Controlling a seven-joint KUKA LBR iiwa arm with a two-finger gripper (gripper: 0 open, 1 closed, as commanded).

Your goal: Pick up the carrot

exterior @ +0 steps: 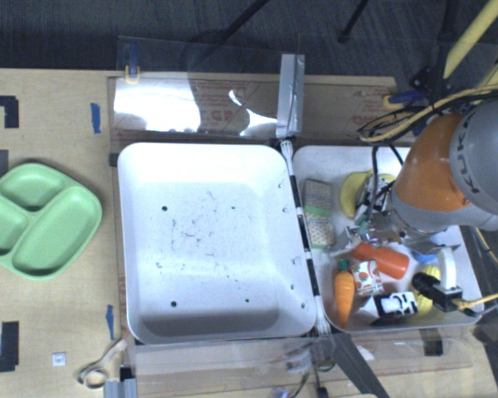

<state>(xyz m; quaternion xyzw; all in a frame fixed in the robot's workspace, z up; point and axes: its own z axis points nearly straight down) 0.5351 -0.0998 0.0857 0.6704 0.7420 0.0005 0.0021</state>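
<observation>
Carrot point(344, 295) in right bin point(460, 322), beside bottle point(388, 263); hand point(367, 229) above clutter, grip state unclear.

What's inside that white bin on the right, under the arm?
The right bin holds a carrot, an orange bottle, a sponge, something yellow and other small items. The arm covers the rest.

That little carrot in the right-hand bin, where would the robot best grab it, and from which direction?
Probably across the carrot's thick orange middle, coming straight down from above. It lies flat, running roughly near to far, green top toward the far end, close to the bin's left wall. The end effector would likely close left to right, though a red-and-white item crowds its right side.
</observation>
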